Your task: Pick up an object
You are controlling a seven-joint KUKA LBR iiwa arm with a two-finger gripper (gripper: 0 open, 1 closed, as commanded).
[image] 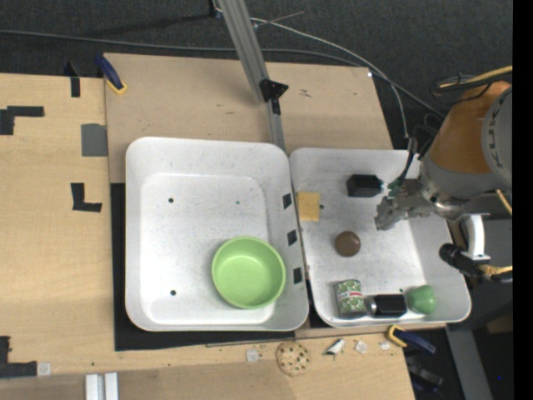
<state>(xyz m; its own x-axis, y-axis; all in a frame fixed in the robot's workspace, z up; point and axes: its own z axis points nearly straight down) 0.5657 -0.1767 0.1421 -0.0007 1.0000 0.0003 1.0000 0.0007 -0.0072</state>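
The right bin [433, 248] holds several small objects. A black block [363, 186] lies near its back, a brown ball [347, 242] sits in the middle, and a yellow block [309, 206] rests against its left rim. Along the front lie a green-labelled can [349, 297], a black object [387, 306] and a green object [422, 299]. My gripper [387, 215] hangs over the right bin, just right of the brown ball and below the black block. Nothing can be seen held in it.
A green bowl [248, 272] sits at the front of the left bin [166, 173]. A metal pole [250, 48] slants in from the top toward the bins' shared rim. Small scraps and a cookie-like disc [291, 357] lie on the bench in front.
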